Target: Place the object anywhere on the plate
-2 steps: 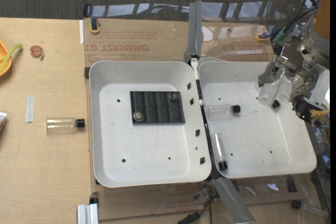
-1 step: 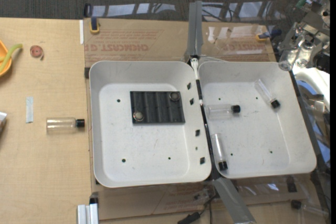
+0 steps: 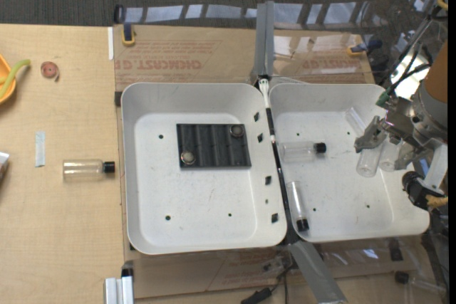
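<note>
A dark ribbed plate [image 3: 214, 145] lies flat in the left bin [image 3: 142, 174], with two small round metal studs on it. In the right bin [image 3: 399, 213] are several clear vials. One with a black cap [image 3: 305, 150] lies near the divider and another [image 3: 296, 204] lies along the bin's left wall. A third clear vial [image 3: 367, 162] stands tilted at the bin's right side. My gripper [image 3: 376, 136] hangs right above that third vial, touching or nearly touching its top. Whether it grips the vial is not discernible.
A clear slanted piece [image 3: 354, 117] lies at the back of the right bin. On the wooden bench to the left lie a capped vial [image 3: 87, 168], a small strip [image 3: 40, 149], a red disc [image 3: 48, 69] and an orange object [image 3: 6, 78]. Cables hang at the right edge.
</note>
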`<state>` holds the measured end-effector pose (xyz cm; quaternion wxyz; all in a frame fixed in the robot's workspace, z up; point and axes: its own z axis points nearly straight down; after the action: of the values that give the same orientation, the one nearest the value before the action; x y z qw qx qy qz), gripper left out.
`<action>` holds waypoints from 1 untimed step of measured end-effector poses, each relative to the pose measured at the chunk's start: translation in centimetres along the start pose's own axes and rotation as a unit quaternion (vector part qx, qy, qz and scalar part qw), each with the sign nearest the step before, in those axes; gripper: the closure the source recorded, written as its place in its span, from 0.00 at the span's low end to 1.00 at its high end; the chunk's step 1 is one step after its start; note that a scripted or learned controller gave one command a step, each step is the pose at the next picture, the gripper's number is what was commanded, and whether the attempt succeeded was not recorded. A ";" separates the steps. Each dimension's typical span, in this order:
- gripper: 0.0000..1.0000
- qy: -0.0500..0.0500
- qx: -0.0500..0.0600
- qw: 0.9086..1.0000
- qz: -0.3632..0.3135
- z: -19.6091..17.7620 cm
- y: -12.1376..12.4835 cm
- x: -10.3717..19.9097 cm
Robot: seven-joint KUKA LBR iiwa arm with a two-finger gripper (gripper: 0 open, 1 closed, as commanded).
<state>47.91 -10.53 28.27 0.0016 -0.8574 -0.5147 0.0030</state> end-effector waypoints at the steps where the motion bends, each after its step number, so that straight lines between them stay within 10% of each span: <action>1: 1.00 0.000 -0.002 0.993 -0.121 -9.5 8.6 -2.4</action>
<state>54.39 -16.71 37.74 0.0000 -0.7889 -0.6145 0.0016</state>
